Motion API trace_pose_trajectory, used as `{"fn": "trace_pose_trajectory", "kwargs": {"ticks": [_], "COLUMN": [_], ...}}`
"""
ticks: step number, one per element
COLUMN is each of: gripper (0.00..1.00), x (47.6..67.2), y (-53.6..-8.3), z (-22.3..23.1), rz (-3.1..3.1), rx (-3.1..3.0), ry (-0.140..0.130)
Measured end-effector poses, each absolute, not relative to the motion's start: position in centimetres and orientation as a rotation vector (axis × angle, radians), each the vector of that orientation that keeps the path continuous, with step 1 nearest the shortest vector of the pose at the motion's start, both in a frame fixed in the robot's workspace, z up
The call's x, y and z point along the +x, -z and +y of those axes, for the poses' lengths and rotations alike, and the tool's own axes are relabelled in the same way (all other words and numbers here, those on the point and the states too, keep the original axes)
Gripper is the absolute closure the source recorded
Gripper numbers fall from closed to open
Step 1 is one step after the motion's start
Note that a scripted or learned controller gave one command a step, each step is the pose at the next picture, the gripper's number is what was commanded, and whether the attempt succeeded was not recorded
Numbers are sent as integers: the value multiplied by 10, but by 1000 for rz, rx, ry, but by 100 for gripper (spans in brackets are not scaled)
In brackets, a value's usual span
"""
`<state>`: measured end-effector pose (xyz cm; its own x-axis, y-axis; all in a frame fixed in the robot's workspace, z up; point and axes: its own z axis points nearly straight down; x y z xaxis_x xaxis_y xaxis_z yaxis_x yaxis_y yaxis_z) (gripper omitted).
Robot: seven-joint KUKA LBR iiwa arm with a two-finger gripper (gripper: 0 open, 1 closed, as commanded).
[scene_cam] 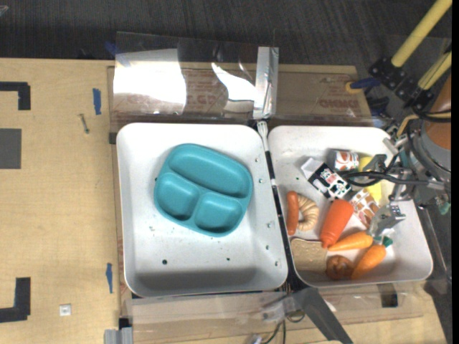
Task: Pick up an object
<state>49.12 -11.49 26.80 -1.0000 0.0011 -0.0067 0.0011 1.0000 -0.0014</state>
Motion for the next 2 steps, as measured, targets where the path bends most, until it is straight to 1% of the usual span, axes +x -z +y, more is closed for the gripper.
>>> {"fn": "trace_pose_trajectory", "kwargs": {"ticks": [1, 2], "gripper": [0, 0], "x": [511, 492], "y": [-100, -89], "z": [-144, -166], "rz": [3146, 3122], "rx": [132, 122], "ry": [-3, 5]}}
